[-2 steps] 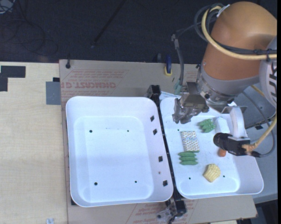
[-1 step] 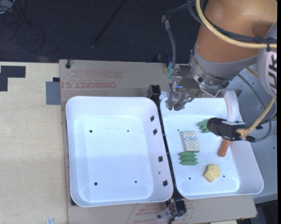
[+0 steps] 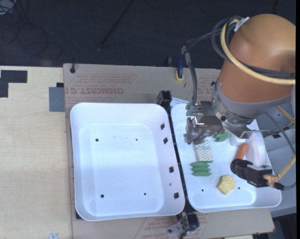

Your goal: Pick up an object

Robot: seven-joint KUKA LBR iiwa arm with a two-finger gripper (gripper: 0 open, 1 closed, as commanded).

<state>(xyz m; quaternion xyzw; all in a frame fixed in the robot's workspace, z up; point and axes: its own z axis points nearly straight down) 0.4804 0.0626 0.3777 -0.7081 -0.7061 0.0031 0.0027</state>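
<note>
Gripper (image 3: 194, 133) sits low in the bin (image 3: 210, 200) on the view's right, just beside the checked packet (image 3: 204, 152); you cannot tell whether it is parted or closed. Toward the front rim you see green pods (image 3: 201, 169), then corn (image 3: 226, 184).

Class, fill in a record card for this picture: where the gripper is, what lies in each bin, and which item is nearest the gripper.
gripper position: gripper low over the right bin, towards its upper left part
right bin contents: patterned packet, green pea pod, yellow corn piece, orange piece, small green piece
nearest to gripper: patterned packet, just below it in the view
left bin: bare white floor showing
held object: cannot tell from this view
</note>
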